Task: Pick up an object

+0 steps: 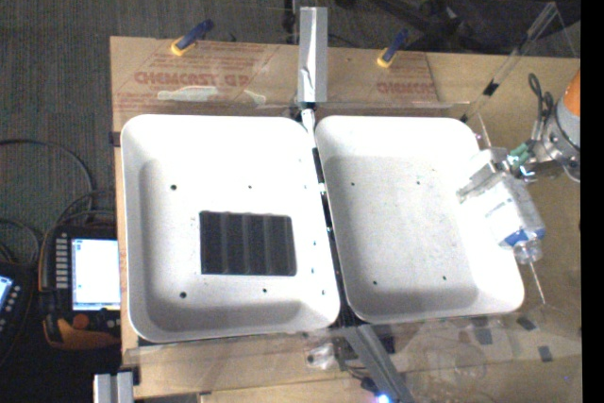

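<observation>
**Entry: pick-up task, progress as you would log it**

1. Left bin (151,203), at 9 o'clock of the view. It holds one dark ribbed rectangular block (247,243), lying flat a little toward 6 o'clock of the bin's middle. You can count it as the plain candidate for the pick; it lies well apart from the arm.
2. Right bin (406,222), at 3 o'clock of the left bin, their rims touching along the centre seam. Its floor shows small dark dots.
3. Gripper (517,167), over the right bin's rim at 3 o'clock, near the corner toward 1 o'clock. Whether it is clenched or released you cannot tell from here.
4. Translucent item with a blue end (517,220), just beside the gripper toward 6 o'clock, over the same rim. You cannot tell whether it is a loose object, something carried, or part of the rig.
5. Two yellow-and-blue clamps (192,37) on the board's edge at 12 o'clock.
6. Handheld pendant (80,274) off the bench at 9 o'clock.

**Status, as a judgement:** no pick is confirmed. Reaching, closing on an object and lifting all appear left to do.
</observation>
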You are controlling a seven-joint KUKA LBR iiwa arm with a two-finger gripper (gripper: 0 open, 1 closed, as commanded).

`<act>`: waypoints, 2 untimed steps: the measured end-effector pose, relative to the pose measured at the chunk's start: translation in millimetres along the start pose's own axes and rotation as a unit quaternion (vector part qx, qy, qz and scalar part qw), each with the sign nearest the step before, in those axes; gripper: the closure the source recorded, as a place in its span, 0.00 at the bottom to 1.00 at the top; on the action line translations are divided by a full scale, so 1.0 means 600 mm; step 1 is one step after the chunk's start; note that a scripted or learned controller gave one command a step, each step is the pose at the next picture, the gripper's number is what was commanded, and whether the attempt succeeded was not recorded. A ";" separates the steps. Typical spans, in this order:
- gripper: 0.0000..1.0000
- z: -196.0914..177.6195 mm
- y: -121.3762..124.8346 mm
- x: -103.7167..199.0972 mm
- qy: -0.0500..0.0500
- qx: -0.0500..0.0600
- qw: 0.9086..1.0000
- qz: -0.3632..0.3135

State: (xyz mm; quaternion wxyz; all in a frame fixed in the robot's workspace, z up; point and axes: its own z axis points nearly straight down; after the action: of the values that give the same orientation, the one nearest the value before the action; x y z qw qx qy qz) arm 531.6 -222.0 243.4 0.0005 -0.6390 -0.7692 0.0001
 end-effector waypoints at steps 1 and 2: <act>0.00 0.211 -0.007 0.153 0.001 0.001 0.996 0.092; 0.00 0.248 0.035 0.039 0.000 -0.001 0.997 0.075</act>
State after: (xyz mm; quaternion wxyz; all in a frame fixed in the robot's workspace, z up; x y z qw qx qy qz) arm 548.1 -195.2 94.5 -0.0003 -0.6950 -0.7190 0.0000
